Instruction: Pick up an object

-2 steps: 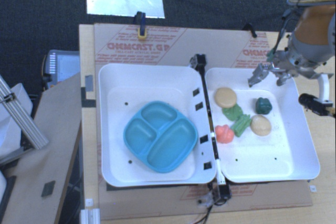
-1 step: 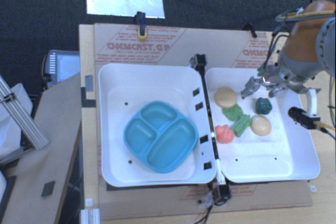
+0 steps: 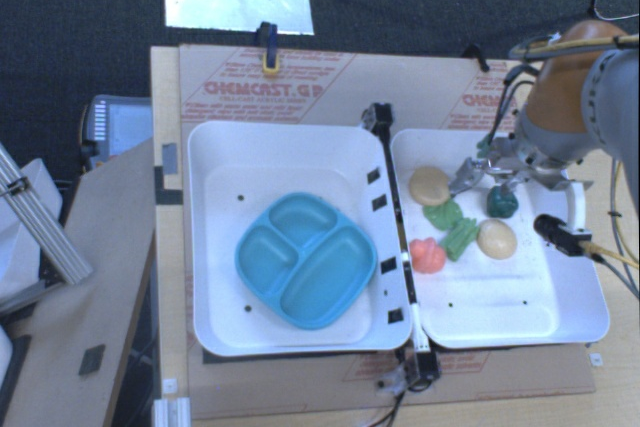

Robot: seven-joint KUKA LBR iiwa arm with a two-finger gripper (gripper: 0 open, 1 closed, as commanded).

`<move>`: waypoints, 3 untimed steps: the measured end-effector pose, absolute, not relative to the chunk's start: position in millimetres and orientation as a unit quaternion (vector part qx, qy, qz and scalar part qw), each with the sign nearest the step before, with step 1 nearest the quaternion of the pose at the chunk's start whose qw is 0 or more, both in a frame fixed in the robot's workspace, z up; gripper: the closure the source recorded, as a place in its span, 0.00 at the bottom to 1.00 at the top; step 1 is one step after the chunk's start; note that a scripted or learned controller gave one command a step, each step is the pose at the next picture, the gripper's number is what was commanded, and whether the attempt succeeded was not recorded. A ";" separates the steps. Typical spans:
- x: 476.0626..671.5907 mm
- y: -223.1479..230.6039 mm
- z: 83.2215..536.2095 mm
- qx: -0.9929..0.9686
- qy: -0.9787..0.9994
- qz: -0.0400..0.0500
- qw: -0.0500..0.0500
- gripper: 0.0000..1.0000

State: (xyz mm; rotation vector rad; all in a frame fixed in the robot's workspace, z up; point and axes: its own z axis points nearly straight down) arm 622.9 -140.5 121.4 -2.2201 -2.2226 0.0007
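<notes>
Right now the likeliest target, a dark teal round object (image 3: 502,203), lies in the right bin (image 3: 500,310), toward its upper right part, and the gripper (image 3: 488,177) hangs directly above and just beside it. Whether the gripper is clenched, released or grasping anything cannot be told from this slanted view; the teal object looks to be resting on the bin floor under the metal parts.

Around it sit the other small things of that bin. A tan round piece (image 3: 430,184) lies to the left, near the bin's upper left part. Below that is a green leafy piece (image 3: 442,213), and just beside it a second green piece (image 3: 461,237), ribbed and lying at a slant. A cream egg-shaped object (image 3: 497,238) rests below the teal one, touching or almost touching the ribbed green piece. A pink-red piece (image 3: 427,256) lies lowest, near the divider between the bins.

The grey arm (image 3: 600,105) with its orange band (image 3: 570,40) reaches in from the right, over the bin's upper right corner.

The left bin (image 3: 215,165) holds a blue divided plate (image 3: 305,258), lying flat and turned at an angle, with three compartments. Both bins sit on a brown board (image 3: 320,80) printed with red lettering.
</notes>
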 end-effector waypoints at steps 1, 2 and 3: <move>629.4 -140.6 91.6 -0.707 -0.707 -0.006 -0.008 0.00; 629.4 -141.1 102.7 -0.707 -0.707 -0.006 -0.009 1.00; 631.1 -149.5 164.1 -0.707 -0.707 -0.002 -0.003 1.00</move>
